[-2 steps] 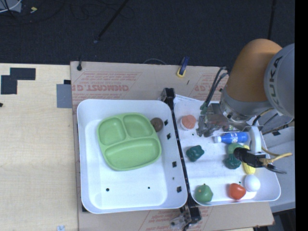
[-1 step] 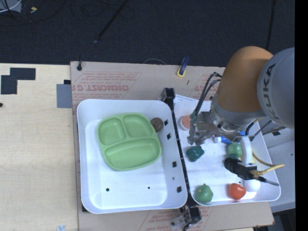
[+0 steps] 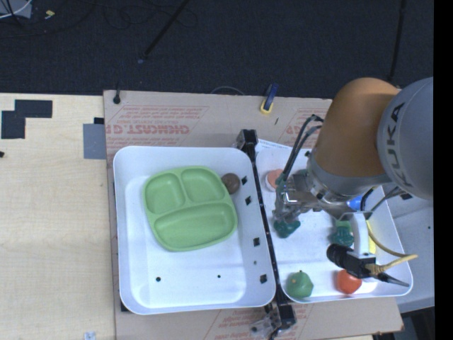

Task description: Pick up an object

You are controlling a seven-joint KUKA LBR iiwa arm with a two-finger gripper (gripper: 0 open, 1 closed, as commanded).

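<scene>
We see the gripper (image 3: 287, 207) low in the right bin (image 3: 311, 250), its state unclear; a teal toy (image 3: 287, 227) lies just beneath. It may slip aside ungrasped.

KUKA iiwa arm (image 3: 396, 144): light grey housing, rounded, with part of the dark "KUKA" lettering readable on the shell. Wide orange band (image 3: 354, 129) wrapped the segment above the wrist, glossy and bulbous. Below it sat a grey metal wrist flange. Black cables (image 3: 296, 151) looped down the outside to the hand (image 3: 286, 205), which was small, dark metal with bare mechanical parts. A small blue light or fitting showed near the wrist.
</scene>
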